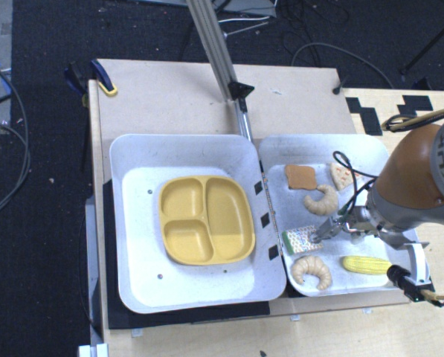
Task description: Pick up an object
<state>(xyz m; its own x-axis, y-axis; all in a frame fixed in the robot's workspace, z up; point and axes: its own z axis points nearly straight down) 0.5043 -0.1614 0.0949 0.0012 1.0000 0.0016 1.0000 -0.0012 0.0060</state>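
Observation:
The right bin (281, 155) holds several food items: a brown toast slice (301, 176), a pale croissant (322, 200), a light piece (341, 175) at the back, a second croissant (312, 271) at the front, a yellow corn cob (366, 265) and a small speckled packet (299, 239). My gripper (324, 230) reaches in from the right, low over the bin, its tip just right of the packet and below the first croissant. Nothing visibly sits between its tips.
The left bin (132, 199) carries a yellow three-compartment plate (207, 220). A slanted metal pole (216, 43) crosses the bench behind the bins. Black clips (265, 218) line the seam between the bins. The orange-banded arm (419, 177) covers the right bin's far side.

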